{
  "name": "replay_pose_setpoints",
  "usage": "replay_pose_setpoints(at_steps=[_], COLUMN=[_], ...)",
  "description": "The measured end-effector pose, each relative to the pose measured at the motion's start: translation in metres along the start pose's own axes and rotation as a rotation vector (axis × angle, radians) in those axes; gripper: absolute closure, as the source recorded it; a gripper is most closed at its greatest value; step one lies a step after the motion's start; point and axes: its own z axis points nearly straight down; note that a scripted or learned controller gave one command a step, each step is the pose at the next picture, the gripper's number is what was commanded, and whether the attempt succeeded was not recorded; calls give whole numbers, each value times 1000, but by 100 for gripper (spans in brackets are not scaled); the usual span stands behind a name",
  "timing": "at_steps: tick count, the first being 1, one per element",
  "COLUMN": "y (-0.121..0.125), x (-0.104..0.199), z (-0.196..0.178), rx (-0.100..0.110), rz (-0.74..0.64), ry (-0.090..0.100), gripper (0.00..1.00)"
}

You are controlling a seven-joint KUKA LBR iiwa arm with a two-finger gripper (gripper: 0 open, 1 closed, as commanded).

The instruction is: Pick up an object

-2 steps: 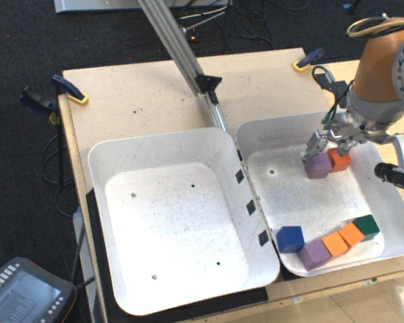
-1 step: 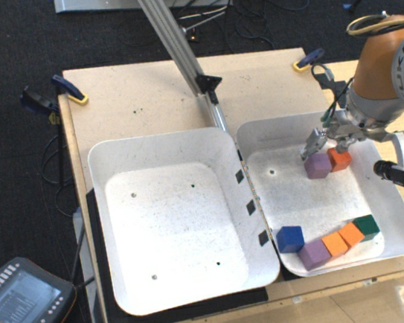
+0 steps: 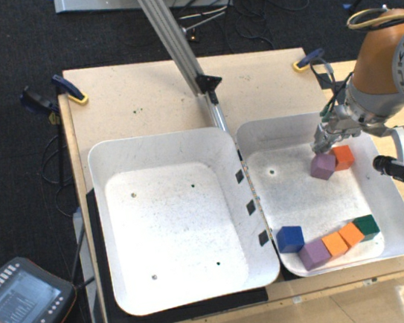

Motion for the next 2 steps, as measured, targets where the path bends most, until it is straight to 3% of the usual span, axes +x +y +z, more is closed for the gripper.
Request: replay_pose_setpoints(at_steps=[1, 2], y=[3, 8], x=[-10, -14], z=[-51, -115], rx=[22, 20], rz=[4, 4], ry=[1, 0], gripper=[100, 100])
